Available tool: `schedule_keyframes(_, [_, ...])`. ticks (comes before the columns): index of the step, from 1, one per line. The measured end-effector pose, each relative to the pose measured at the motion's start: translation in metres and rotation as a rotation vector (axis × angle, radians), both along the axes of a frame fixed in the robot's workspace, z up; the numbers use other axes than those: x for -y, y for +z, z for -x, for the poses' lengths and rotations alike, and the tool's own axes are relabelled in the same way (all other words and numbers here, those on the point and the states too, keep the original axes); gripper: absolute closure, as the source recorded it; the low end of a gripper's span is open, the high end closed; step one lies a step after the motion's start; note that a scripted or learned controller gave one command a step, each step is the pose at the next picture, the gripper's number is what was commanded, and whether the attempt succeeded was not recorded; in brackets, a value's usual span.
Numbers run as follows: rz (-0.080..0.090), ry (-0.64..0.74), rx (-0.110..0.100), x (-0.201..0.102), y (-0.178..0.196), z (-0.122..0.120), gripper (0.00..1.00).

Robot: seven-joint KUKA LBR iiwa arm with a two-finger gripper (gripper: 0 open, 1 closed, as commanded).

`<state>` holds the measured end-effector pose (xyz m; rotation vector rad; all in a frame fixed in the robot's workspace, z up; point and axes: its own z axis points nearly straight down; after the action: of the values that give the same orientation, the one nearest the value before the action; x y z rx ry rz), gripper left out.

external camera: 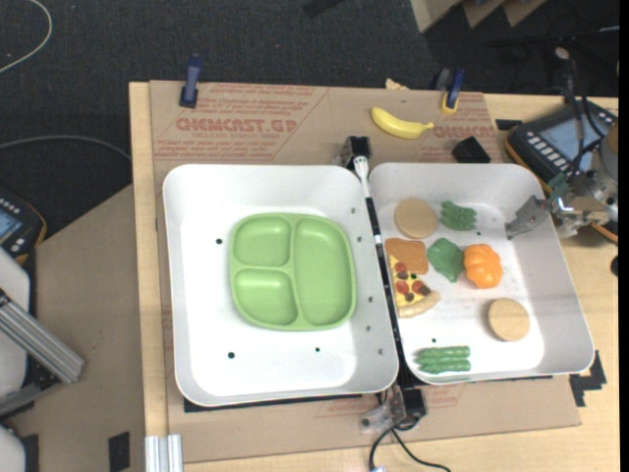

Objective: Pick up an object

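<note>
Presently, the grey two-finger gripper (523, 220) hung over the right white bin's (570, 308) upper right edge, nothing between its fingers; whether apart or together could not be told. Candidates lay loose below: round orange toy pumpkin (482, 265), tan disc (508, 319), pizza slice (411, 289), likely scattered for easy grasping.

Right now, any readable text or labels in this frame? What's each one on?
"CHEMCAST" in large red letters, followed by what may be "G P", on the brown board under the bins, above the left bin.
Smaller red lines above and below that word: too blurred to read.
Fainter red printing on the board near the banana: too blurred to read.
Grey device at the right edge: any markings on it too small to read.
</note>
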<state>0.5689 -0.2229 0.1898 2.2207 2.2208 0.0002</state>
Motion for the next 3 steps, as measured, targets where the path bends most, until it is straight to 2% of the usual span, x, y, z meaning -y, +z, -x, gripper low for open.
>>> schedule_keyframes(1, [0.001,0.001,0.003,0.0,0.011,-0.001,1.0])
schedule_keyframes(2, [-0.003,0.002,-0.004,-0.04,0.026,0.051,1.0])
schedule_keyframes(3, [-0.003,0.004,-0.001,-0.08,0.056,0.072,1.0])
